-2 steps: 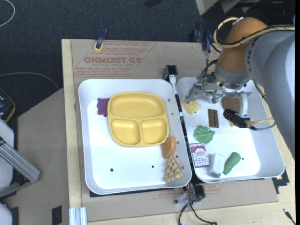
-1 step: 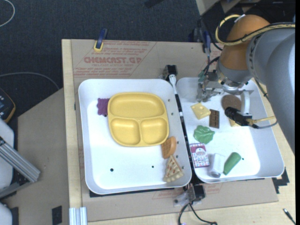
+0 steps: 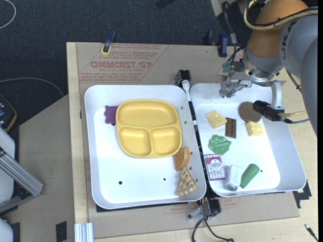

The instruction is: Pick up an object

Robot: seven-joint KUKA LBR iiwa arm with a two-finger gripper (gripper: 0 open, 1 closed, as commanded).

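Note:
My gripper (image 3: pixel 229 91) hangs over the far left corner of the right bin (image 3: pixel 287 150), with nothing seen between its fingers. Below it in that bin lie a yellow cheese wedge (image 3: pixel 216 119), a brown chocolate bar (image 3: pixel 230 127), a brown round cookie (image 3: pixel 248 112), a second yellow piece (image 3: pixel 255 128), a green leafy piece (image 3: pixel 219 144), a red-and-white packet (image 3: pixel 215 166), a white cup (image 3: pixel 232 177) and a green pepper (image 3: pixel 250 175).
The left bin (image 3: pixel 101 150) holds a yellow divided tray (image 3: pixel 149 127), a purple piece (image 3: pixel 110 114) beside it, an orange bread roll (image 3: pixel 181 158) and a waffle wedge (image 3: pixel 186 182). A black cable clip (image 3: pixel 183 76) sits between the bins at the back.

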